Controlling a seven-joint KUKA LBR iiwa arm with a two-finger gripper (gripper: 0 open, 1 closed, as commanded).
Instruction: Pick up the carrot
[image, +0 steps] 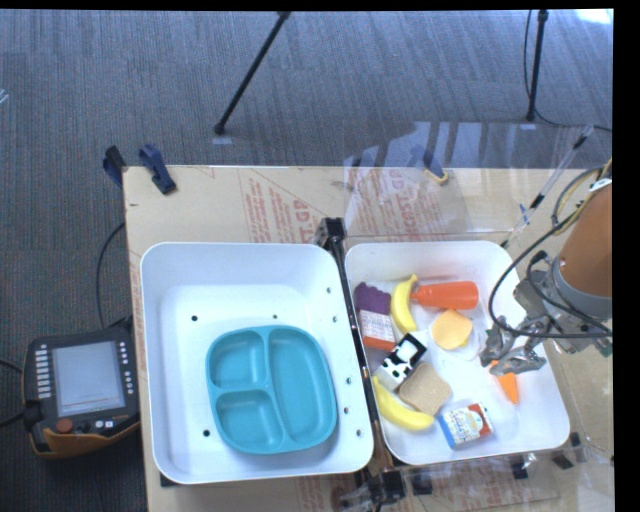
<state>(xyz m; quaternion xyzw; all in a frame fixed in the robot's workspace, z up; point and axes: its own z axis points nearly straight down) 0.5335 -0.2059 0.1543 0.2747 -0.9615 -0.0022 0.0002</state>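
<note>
A small orange carrot piece (510, 388) lies in the right bin (530, 262) near its right wall, pointing down toward the front. My gripper (514, 358) hangs directly over the carrot's upper end, and its metal tip hides where the two meet. I cannot tell whether it touches the carrot. The grey arm with its orange band (598, 240) enters from the right edge.
The right bin also holds a long orange-red piece (447, 295), two bananas (401, 302) (400, 410), a yellow round piece (452, 330), a bread slice (427, 389), a small carton (465, 424), a purple item (372, 298) and a black-and-white block (402, 360). The left bin (170, 280) holds a blue divided plate (270, 388).
</note>
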